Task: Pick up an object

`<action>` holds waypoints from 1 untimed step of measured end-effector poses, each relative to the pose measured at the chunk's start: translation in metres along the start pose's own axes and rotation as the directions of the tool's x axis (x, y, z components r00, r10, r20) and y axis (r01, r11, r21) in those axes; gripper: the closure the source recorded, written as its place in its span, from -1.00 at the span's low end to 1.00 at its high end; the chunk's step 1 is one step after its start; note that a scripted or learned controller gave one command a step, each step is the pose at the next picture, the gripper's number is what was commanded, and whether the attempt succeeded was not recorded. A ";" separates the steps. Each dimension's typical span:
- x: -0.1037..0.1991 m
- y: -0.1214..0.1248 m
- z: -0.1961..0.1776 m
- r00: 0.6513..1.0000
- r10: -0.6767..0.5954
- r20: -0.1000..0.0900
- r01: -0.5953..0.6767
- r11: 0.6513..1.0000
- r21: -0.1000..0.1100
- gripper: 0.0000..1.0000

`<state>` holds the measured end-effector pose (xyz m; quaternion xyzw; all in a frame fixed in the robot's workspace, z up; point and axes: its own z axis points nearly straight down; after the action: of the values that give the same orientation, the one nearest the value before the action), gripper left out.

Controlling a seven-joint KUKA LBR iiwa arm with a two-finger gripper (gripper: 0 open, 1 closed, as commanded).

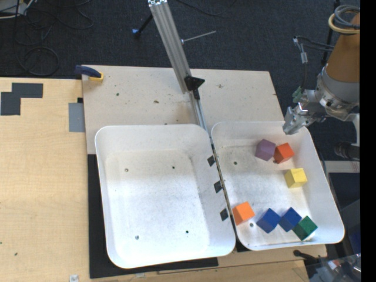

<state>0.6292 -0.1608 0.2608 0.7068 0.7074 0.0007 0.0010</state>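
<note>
The right bin point(320, 157) holds several small cubes: a purple cube point(265, 150), a red-orange cube point(284, 153), a yellow cube point(295, 177), an orange cube point(242, 212), two blue cubes point(268, 220) point(289, 218) and a green cube point(305, 227). My gripper point(292, 124) hangs over the bin's far right corner, above and just right of the red-orange cube. Nothing shows between its fingers.
The left bin point(106, 175) lies beside the right one, with black clips along the shared wall point(216, 175). A slanted aluminium bar point(173, 43) rises behind the bins. A blue and yellow clamp point(89, 72) sits at the board's far left corner.
</note>
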 end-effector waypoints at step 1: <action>0.047 -0.017 0.016 1.000 -0.003 -0.003 0.003 1.000 0.007 1.00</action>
<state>0.6122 -0.1141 0.2451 0.7059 0.7083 -0.0008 -0.0026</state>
